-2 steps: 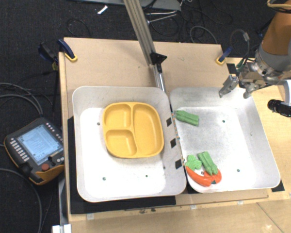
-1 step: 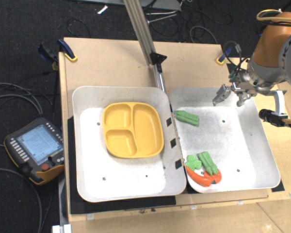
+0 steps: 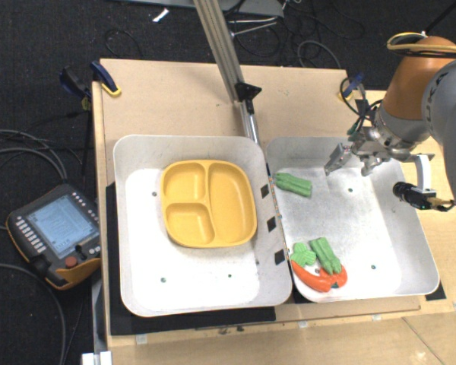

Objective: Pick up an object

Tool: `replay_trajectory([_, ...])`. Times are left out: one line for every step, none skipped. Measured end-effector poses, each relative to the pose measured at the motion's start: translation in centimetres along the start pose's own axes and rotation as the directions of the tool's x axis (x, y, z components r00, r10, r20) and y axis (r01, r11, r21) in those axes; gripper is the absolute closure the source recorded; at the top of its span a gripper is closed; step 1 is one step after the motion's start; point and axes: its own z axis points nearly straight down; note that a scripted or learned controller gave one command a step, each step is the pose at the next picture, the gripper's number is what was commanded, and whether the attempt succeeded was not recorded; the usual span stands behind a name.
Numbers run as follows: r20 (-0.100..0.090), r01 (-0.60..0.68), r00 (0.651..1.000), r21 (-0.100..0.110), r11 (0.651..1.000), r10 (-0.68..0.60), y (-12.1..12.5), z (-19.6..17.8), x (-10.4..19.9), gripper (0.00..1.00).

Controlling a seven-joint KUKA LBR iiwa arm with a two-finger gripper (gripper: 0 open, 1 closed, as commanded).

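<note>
Arm enters from the right edge of the camera view, upper right quadrant; the grey link with the orange band (image 3: 412, 74) sits high in frame and the wrist angles down and leftward. Gripper (image 3: 351, 162) hangs at the end of the wrist with two metal fingers (image 3: 336, 160) pointing down-left and visibly spread apart, with nothing between the tips. A black fitting (image 3: 413, 194) with a white bracket projects from the wrist on the near side, below and to the right of the fingers.
</note>
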Motion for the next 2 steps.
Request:
replay_trajectory([0.002, 0.001, 1.000, -0.007, 1.000, -0.001, 0.2, -1.4, 0.0, 1.00])
replay_trajectory([0.002, -0.002, 1.000, -0.012, 1.000, 0.002, 0.3, -7.9, -0.1, 1.00])
